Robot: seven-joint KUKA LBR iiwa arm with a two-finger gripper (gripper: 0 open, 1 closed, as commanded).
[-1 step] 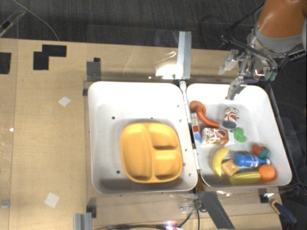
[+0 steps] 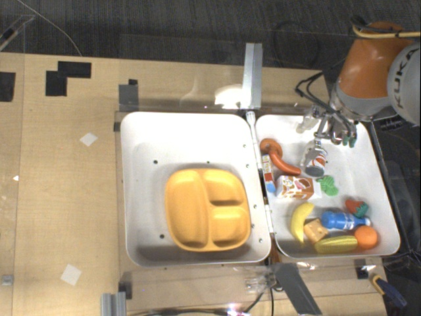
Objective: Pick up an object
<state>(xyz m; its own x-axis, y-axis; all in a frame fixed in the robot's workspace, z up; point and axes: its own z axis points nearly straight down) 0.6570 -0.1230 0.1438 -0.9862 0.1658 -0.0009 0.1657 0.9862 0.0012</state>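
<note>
The arm [image 2: 378, 71] comes in from the upper right, and its gripper [image 2: 316, 160] hangs low over the upper part of the right bin [image 2: 381, 176]. The fingers [image 2: 318, 155] point down and look nearly closed, but I cannot tell if they hold anything; a small grey and orange piece sits at their tips and it is too unclear to name.

Just left of the gripper lies a sausage [image 2: 281, 162], curved, near the wall between the two bins. Below it is a packet [image 2: 296, 187] with red and white print, and right of that a small green toy [image 2: 328, 187]. Lower in the same bin a banana [image 2: 301, 220] lies beside a brown block [image 2: 316, 231]. A blue bottle [image 2: 341, 220] lies on its side next to them, with a strawberry [image 2: 357, 208] above its right end, an orange [image 2: 367, 237] at the right, and a corn cob [image 2: 336, 243] along the bottom wall.

The left bin [image 2: 145, 170] holds a yellow tray [image 2: 207, 208] with three compartments, lying flat in its lower middle part. Both bins rest on the wooden surface [image 2: 59, 196]
</note>
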